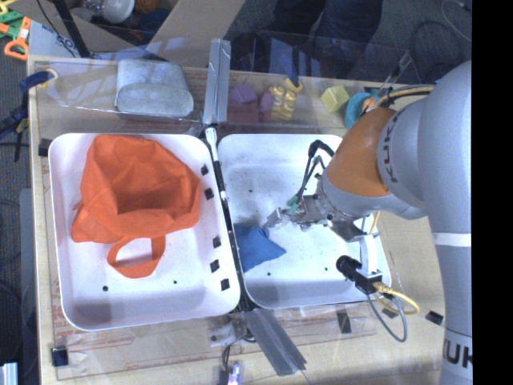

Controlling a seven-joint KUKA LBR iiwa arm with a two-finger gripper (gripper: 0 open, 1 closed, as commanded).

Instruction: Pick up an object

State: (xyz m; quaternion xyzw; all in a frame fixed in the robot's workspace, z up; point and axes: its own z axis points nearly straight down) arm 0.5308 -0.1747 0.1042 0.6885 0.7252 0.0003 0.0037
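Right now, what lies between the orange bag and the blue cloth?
In the camera view, the two bins' adjoining rims run between the orange bag and the blue cloth, with small black clips along them.

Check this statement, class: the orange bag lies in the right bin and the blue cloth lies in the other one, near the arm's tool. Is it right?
Not quite. The camera view shows the orange bag in the left bin, not the right one. The blue cloth lies in the other, right bin, near the arm's tool.
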